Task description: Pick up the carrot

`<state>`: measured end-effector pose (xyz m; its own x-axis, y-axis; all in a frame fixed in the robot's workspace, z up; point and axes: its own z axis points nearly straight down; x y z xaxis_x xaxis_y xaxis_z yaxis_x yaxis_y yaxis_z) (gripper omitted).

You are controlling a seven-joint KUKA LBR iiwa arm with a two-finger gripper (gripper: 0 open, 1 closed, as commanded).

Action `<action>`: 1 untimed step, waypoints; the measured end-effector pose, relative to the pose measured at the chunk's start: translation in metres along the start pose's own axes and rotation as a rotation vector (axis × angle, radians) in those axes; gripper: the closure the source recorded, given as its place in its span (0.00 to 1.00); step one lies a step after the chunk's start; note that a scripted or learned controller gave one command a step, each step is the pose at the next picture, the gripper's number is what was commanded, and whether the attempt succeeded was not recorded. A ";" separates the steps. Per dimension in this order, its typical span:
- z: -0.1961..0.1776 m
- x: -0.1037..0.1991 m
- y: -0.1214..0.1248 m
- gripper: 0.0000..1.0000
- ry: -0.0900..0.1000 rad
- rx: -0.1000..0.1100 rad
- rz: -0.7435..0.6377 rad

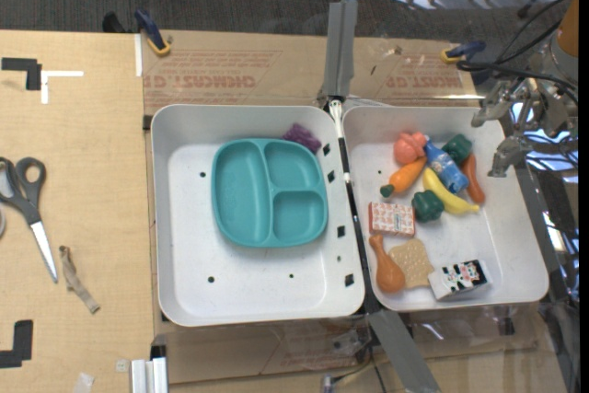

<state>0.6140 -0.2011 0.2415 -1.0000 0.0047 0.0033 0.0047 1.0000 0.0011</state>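
Sits in the shallow white right-hand bin, toward its far half: the orange toy carrot with a dark green stub. Lies slantwise, green stub pointing toward the near left, blunt orange end toward the far right, where it touches or nearly touches a salmon-coloured lumpy toy. Crowded on its right by a curved yellow plastic banana and a small blue bottle-shaped toy, with a dark green knobbly toy just beside its lower flank; open bin floor to its left. Hangs over that bin's far right corner: the grey metal two-finger gripper; cannot tell from this slant whether apart or together, and clamped on nothing visible. Puts the carrot to the left of the tool and a little nearer the camera, with the banana, the bottle and a slender red-orange stick-shaped toy in between. Judged from this: calls for a reach leftward across that cluster and a descent with the jaws set across the carrot's slanted long axis, not along it. Risks closing on the red-orange stick instead, being nearer and similar in colour, or nudging the banana on the way down.
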 end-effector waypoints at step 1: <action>0.097 -0.002 0.050 0.00 0.000 -0.001 -0.108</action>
<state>0.6161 -0.1511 0.1443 -0.9946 -0.1036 0.0028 -0.1036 0.9946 0.0023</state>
